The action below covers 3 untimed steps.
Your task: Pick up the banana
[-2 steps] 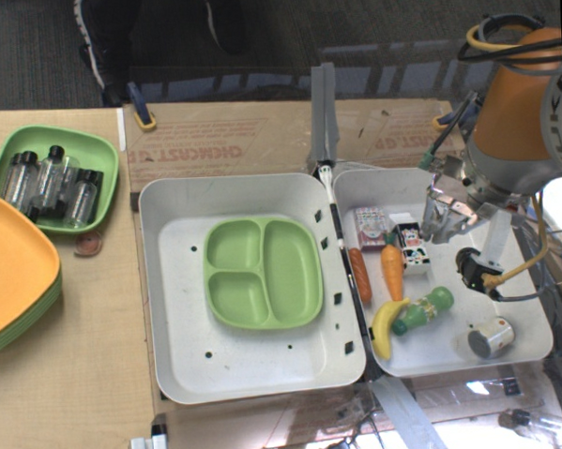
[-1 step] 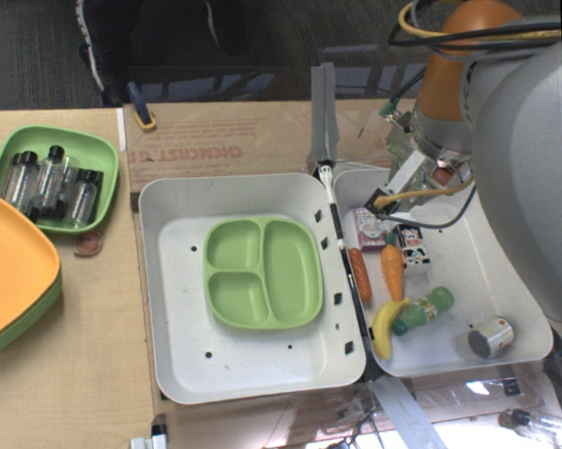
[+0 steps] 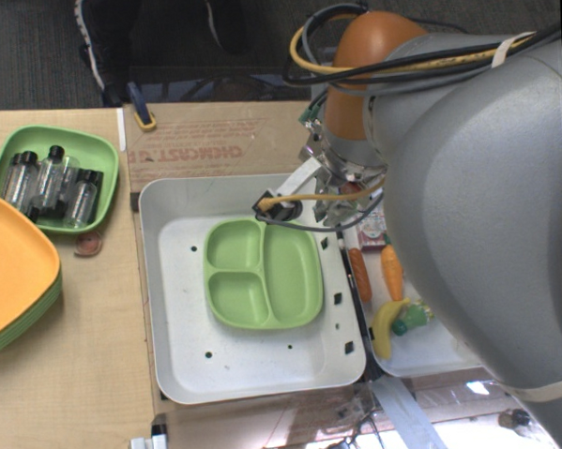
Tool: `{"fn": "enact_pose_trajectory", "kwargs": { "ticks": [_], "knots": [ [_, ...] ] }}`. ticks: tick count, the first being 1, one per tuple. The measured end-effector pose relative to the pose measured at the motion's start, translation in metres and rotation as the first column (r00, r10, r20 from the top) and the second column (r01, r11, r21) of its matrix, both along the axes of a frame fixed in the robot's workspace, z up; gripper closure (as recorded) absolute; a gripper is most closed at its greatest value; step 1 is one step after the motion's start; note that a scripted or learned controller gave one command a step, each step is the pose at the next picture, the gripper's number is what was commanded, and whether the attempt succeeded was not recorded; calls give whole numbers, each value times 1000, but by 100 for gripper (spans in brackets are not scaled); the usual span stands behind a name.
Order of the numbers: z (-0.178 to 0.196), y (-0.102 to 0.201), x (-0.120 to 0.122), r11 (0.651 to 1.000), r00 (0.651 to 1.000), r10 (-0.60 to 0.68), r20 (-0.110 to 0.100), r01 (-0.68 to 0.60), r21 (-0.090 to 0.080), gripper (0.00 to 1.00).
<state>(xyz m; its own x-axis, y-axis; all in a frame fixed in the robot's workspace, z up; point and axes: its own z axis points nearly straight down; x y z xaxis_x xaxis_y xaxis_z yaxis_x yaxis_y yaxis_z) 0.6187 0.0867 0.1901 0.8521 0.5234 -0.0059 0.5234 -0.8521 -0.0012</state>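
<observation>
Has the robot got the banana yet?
Not yet, nothing is done. The banana lies in the right bin, next to an orange carrot. In hand: the arm hangs over the bins, its tip higher up the view than the banana. Left to do: reach it, grip it, lift it.

You were looking down on 2 white bins. The left bin (image 3: 161, 272) held a green plate (image 3: 265, 271) with 3 compartments. In the right bin (image 3: 429, 357), the banana (image 3: 384, 328) lay near the front edge, just beside a small green thing (image 3: 413, 317). A carrot (image 3: 392, 271) and a reddish stick (image 3: 360, 273) lay behind it. The grey arm (image 3: 487, 208) covered most of that bin, and its gripper (image 3: 340, 189) hung over the far end of the bins' shared wall, well apart from the banana.
</observation>
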Motion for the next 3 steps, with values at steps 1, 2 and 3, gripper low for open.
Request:
{"fn": "enact_pose_trajectory", "kwargs": {
  "ticks": [1,2,3],
  "knots": [
    [-48,76,7,959,959,-282,5,282,1,100],
    [12,112,17,972,972,-235,5,235,0,100],
    [-98,127,27,939,939,-343,5,343,1,100]
  ]
}}
